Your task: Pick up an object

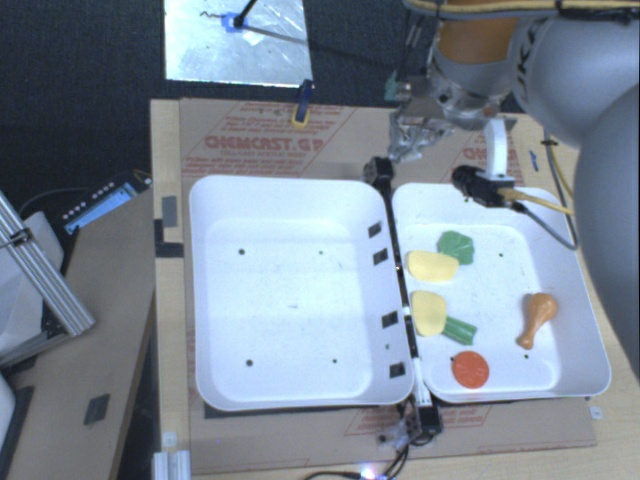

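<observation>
Two white bins [290,208] sit on our table [130,268]; our claw [410,146] hovers behind the right bin [575,298], and we cannot tell its state.

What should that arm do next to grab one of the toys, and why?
Probably swing toward the near side and come down over the right bin. The gripper hangs above the bins' far edge, while the toys, such as the drumstick, lie in that bin nearer the camera.
</observation>
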Controlling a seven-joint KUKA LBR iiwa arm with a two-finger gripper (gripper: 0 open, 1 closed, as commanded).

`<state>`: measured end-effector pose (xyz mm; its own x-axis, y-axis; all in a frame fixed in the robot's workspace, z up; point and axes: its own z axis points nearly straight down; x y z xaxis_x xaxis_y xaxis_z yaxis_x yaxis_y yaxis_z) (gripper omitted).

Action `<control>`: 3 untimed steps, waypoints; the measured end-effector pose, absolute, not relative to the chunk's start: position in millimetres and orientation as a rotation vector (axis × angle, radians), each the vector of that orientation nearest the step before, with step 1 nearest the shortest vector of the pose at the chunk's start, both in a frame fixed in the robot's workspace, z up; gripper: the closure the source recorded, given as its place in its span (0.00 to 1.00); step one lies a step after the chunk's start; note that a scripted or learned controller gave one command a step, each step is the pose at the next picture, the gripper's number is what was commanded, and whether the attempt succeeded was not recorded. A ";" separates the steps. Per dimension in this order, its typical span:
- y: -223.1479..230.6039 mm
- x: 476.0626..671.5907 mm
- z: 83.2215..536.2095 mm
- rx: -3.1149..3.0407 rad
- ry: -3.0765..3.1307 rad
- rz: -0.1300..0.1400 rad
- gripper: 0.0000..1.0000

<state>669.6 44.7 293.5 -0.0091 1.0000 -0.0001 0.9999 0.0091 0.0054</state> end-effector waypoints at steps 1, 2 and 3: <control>127.6 668.9 390.4 2.203 2.232 0.020 1.00; 85.9 668.0 546.9 2.212 2.210 0.025 1.00; -6.9 584.8 536.9 2.229 2.210 0.001 1.00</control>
